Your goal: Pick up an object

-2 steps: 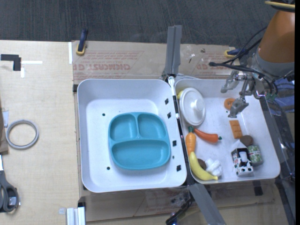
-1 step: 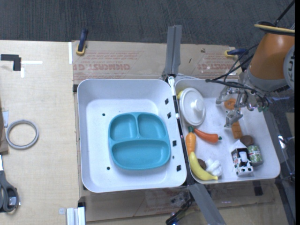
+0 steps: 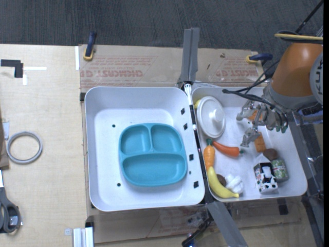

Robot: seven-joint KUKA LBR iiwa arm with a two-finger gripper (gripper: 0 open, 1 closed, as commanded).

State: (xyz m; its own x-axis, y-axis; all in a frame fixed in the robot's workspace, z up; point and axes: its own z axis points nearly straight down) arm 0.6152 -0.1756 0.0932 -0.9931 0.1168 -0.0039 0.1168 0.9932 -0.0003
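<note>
The right bin (image 3: 295, 187) holds several small objects. A white bowl (image 3: 212, 116) lies upside down at its far left, and an orange carrot (image 3: 226, 149) lies at the middle. A second carrot (image 3: 209, 156) and a yellow banana (image 3: 218, 184) run along the left wall. A cow-patterned box (image 3: 265, 177) and a green can (image 3: 280, 170) stand at the near right, with a brown-orange piece (image 3: 260, 143) just behind them. My gripper (image 3: 248, 125) hangs over the middle of this bin, just right of the bowl and above the carrot's right end. It is open, with nothing between its fingers.
The left bin (image 3: 97, 153) holds a blue divided plate (image 3: 152, 154). A small white item (image 3: 234, 181) and a dark one (image 3: 221, 179) lie beside the banana. A grey tape ring (image 3: 23, 147) and scissors (image 3: 9, 216) lie on the bench at the left.
</note>
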